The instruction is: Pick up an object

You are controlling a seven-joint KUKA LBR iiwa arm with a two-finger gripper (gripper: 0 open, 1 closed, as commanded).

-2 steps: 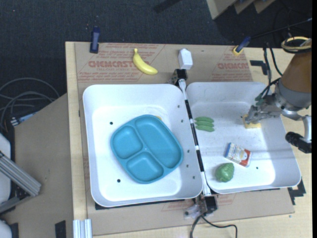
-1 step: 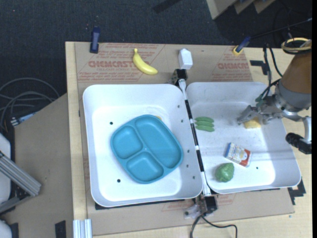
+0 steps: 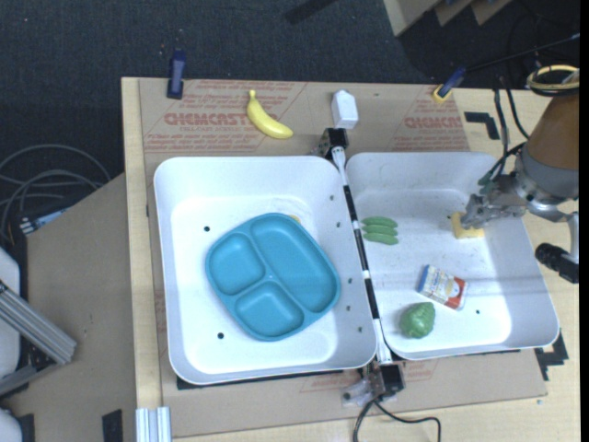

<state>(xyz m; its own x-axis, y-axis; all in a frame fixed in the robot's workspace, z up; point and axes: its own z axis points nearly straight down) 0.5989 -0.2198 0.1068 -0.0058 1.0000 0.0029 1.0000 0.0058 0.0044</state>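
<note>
- Your likely target is the small yellow block [image 3: 469,228], lying near the far right wall of the right bin [image 3: 515,334].
- The gripper [image 3: 480,208] sits right over it, touching or just above; you cannot tell from here whether it is gripping.
- Risk: the block is small and close to the wall, so a slightly off-centre close could nudge it away or pinch only a corner, and it would drop on the lift.
- Count in the right bin: one yellow block, one green pea pod toy [image 3: 380,229], one small red-and-white packet [image 3: 441,286], one green leafy lump [image 3: 417,320].
- Left bin [image 3: 184,247]: one blue divided plate [image 3: 270,275].
- Outside on the bench: one yellow banana [image 3: 266,118].
</note>
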